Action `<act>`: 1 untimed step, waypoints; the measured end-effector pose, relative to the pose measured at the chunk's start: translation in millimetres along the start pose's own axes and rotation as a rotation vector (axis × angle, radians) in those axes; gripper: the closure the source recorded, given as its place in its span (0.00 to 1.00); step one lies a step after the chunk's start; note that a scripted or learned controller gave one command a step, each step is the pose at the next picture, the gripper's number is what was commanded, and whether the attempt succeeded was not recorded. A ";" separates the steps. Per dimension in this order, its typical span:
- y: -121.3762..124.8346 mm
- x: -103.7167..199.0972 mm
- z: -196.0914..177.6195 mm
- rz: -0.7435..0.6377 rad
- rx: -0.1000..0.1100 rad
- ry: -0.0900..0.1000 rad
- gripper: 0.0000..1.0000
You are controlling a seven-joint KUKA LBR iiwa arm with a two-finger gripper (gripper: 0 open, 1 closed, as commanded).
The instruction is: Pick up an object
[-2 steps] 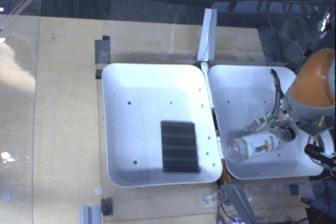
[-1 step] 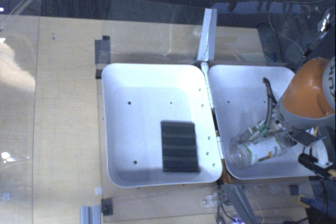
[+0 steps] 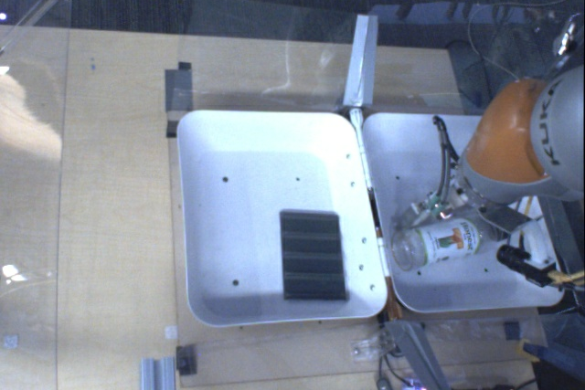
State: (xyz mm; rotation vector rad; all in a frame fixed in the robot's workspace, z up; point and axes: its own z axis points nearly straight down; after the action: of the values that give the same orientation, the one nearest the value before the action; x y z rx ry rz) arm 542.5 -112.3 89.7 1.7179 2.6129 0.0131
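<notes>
A clear plastic bottle (image 3: pixel 437 244) with a white, orange and green label lies on its side in the right bin (image 3: pixel 402 151), its cap end toward the bin's left wall. My gripper (image 3: pixel 430 208) hangs just above the bottle's upper side, close to or touching it; nothing shows held in it. A black ribbed rectangular block (image 3: pixel 313 255) lies flat in the left bin (image 3: pixel 228 196), near the front right corner.
The grey arm with its orange band (image 3: pixel 505 144) covers the right part of the right bin. A narrow wall (image 3: pixel 368 196) divides the two bins. A metal bar (image 3: pixel 360 59) stands behind them, with wooden bench around.
</notes>
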 end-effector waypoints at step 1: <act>30.9 0.5 1.0 0.104 0.004 0.002 0.00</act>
State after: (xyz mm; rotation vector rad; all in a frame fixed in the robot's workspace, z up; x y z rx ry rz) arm 570.6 -99.5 89.1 1.8541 2.5234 0.0103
